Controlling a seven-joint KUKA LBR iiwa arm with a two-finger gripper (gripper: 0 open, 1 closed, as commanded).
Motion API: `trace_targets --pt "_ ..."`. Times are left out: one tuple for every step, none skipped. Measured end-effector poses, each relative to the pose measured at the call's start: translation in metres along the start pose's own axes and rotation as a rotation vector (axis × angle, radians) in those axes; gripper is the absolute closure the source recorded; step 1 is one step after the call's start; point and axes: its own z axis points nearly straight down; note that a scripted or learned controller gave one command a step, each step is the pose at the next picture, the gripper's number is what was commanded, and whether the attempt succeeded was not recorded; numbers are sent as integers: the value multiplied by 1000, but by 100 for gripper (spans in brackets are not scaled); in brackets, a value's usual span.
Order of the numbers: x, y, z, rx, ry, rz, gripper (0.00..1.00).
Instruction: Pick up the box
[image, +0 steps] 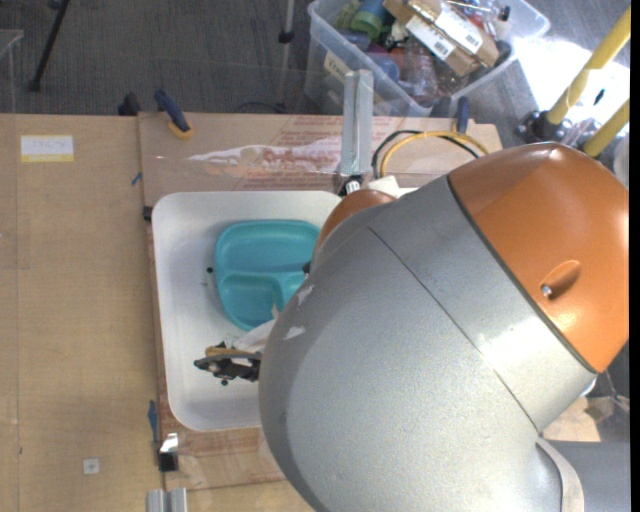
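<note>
My grey arm (420, 370), with its orange band (550, 240), hangs close under the camera and covers the right bin and the right part of the left bin. In the left white bin (180, 300) lies a teal divided dish (258, 268), partly under the arm's edge. A small black and yellow item (226, 364) sticks out from beneath the arm near the bin's front, with a white scrap (256, 338) just above it.
The wooden bench (70, 300) stretches to the left of the bin. A blue clamp (172, 113) sits at the back edge, and a clear tub of mixed items (420, 45) stands on the floor behind. A metal post (357, 120) rises at the bin's back.
</note>
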Motion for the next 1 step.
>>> trace_targets --pt "10 -62 -48 -5 3 7 100"
